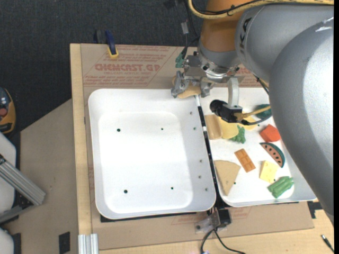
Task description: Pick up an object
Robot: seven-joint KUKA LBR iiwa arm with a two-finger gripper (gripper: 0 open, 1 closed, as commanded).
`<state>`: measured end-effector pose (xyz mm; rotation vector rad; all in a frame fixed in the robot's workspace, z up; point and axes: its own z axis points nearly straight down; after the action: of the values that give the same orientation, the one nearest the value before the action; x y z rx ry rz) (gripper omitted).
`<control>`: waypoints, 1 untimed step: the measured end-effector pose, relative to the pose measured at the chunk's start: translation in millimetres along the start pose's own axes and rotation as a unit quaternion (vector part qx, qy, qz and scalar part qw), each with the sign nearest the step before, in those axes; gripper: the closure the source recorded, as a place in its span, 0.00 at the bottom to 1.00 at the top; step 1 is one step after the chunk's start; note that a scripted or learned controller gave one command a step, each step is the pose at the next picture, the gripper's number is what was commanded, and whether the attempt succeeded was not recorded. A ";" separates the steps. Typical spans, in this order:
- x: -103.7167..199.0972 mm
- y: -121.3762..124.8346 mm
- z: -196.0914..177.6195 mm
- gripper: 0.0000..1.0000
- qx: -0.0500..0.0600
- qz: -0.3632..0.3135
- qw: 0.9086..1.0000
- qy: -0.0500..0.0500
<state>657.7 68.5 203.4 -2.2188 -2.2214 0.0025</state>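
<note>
The metal claw [186, 87] hangs above the far rim between the white bins, gripping a small tan wedge-shaped piece [185, 92]. It looks light and stiff; its flat faces suit pinching.

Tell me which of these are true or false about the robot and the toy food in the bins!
1. The toy food lies in the right bin. True.
2. The watermelon slice sits in the left bin. False: it lies in the right bin, below the orange-red piece.
3. The gripper is above the far edge of the bins, near where they meet. True.
4. The green piece is at the far end of its bin. False: it lies near the front edge.
5. A blue and yellow clamp sits at the bench's far edge. True.
</note>
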 end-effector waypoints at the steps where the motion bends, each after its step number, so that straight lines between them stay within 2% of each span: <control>1: 10.0 -15.6 0.7 1.00 0.000 0.000 1.000 0.000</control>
<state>642.0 78.5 202.7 -2.2190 -2.2209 0.0042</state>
